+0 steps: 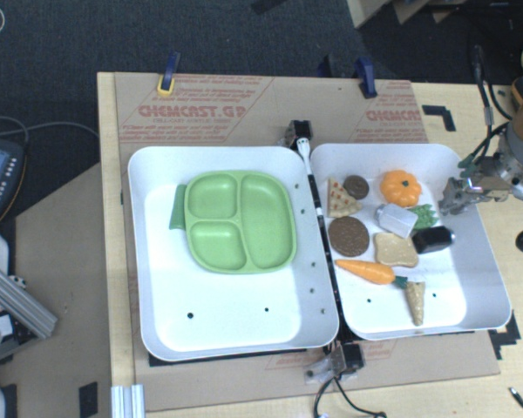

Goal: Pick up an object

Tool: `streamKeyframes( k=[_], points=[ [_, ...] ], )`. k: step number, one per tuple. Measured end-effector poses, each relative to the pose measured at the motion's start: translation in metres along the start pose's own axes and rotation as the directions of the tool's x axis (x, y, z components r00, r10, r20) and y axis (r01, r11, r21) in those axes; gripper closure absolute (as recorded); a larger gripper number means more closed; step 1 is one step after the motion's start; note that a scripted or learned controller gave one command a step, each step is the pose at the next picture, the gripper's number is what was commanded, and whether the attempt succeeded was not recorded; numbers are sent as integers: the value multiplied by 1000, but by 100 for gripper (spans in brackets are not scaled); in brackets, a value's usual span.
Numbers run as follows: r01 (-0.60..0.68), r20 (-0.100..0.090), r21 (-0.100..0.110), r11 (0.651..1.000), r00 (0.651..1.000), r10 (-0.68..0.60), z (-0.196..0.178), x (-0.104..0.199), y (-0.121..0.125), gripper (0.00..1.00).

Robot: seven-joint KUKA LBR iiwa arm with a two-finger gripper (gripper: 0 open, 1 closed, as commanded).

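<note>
The right bin (484, 273) holds several toy foods: an orange pumpkin (400, 188), a pizza slice (339, 198), a small brown cookie (356, 186), a large brown cookie (348, 235), a grey-white block (396, 220), a green leafy piece (424, 213), a black object (433, 239), a bread slice (395, 250), a carrot (366, 271) and a cone (416, 301). My gripper (458, 195) hangs over the right bin's upper right part, to the right of the pumpkin and above the black object. I see nothing held in it.
In the left bin (157, 259) lies a green divided plate (240, 220). Both bins rest on a cardboard sheet (244, 103) held by a yellow clamp (166, 78) and a blue clamp (365, 77). Cables hang at the right edge (488, 103).
</note>
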State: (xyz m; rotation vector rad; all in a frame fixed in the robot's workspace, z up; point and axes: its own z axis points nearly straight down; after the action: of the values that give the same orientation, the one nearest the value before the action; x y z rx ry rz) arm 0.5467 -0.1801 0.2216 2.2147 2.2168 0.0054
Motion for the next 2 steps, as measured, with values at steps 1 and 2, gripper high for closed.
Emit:
streamKeyframes(
  k=[1,2],
  points=[
    [4,-3,5,1000,1000,-4,-1,51,12,100],
    [4,-6,11,1000,1000,-4,5,101,3,100]
  ],
)
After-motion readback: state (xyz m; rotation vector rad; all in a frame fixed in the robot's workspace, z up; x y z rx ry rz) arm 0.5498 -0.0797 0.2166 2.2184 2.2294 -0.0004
